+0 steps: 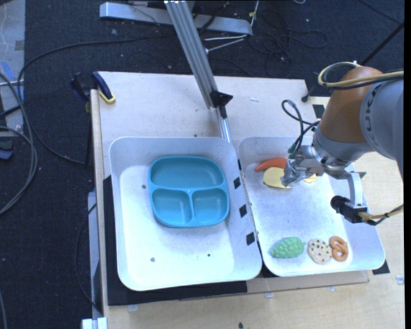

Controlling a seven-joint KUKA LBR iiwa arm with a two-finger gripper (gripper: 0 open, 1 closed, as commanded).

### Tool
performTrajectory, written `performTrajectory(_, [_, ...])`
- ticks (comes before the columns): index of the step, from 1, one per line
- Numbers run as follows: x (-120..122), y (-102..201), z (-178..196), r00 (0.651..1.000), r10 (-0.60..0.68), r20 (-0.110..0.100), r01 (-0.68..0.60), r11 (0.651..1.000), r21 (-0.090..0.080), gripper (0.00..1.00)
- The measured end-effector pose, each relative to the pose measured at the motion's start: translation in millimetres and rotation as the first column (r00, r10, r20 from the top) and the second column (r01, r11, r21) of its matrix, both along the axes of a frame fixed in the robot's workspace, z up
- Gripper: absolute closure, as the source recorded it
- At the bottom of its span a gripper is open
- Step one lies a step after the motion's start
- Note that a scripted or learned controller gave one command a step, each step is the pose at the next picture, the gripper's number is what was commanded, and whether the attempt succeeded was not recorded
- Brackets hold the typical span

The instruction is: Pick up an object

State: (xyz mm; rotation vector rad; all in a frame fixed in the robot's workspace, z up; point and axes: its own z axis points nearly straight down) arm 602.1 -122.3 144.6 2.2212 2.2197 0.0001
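1. Where the dark speckled floor (45, 193) spreads around the rig, black cables trail across it, and a metal frame base (173, 16) sits at the top of the view.
2. A pale wooden bench (160, 106) fills the middle, with a slanted metal pole (196, 54) crossing it from the top and ending near the gap between the bins.
3. The grey arm (366, 112), with its orange band, reaches in from the right over the right bin.
4. The left bin (180, 257) holds a blue divided plate (189, 191), lying flat in its middle.
5. The right bin (302, 218) sits just beside the left one, their rims touching.
6. The gripper (290, 177) hangs low in the far part of the right bin, over a flat yellow piece (275, 179); whether its fingers are spread or closed cannot be told, and nothing is seen held between them.
7. An orange piece (268, 165) lies just behind the yellow one, touching it.
8. Along the near edge of the right bin lie a green lumpy piece (286, 247), a cookie (318, 250) and a pretzel (338, 248), in a row, well apart from the gripper.
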Motion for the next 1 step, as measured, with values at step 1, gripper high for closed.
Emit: performTrajectory(1, [-0.3, -4.7, 62.0, 1.000, 0.001, 0.003, -0.001, 1.000, 0.000, 1.00])
